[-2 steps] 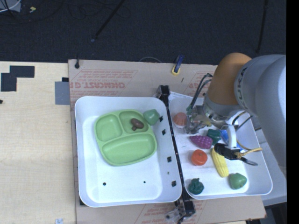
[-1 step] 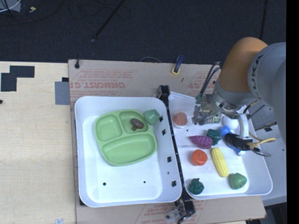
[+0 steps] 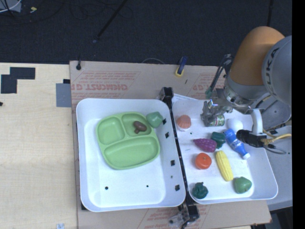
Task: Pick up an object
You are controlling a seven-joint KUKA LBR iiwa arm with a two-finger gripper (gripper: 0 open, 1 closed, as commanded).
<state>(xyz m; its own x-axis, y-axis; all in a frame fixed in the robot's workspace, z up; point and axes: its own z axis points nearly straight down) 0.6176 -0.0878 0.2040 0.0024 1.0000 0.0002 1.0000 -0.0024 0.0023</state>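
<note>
The grey two-finger gripper [image 3: 212, 117] hung low over the far part of the right shallow white bin [image 3: 267, 175], its tip at a small green-and-silver can [image 3: 217, 121]; whether anything was grasped could not be told. Just left of it lay a pale pink round toy [image 3: 184, 122]. Nearer the camera from it sat a purple grape bunch [image 3: 205, 144], a blue bottle with a white cap [image 3: 237, 144], an orange tomato [image 3: 203, 161], a yellow corn cob [image 3: 224, 164] and two green vegetables [image 3: 242, 184]. Well to its left, in the left white bin [image 3: 90, 175], a green sectioned plastic tray [image 3: 128, 151] carried a small brown piece [image 3: 139, 126].
</note>
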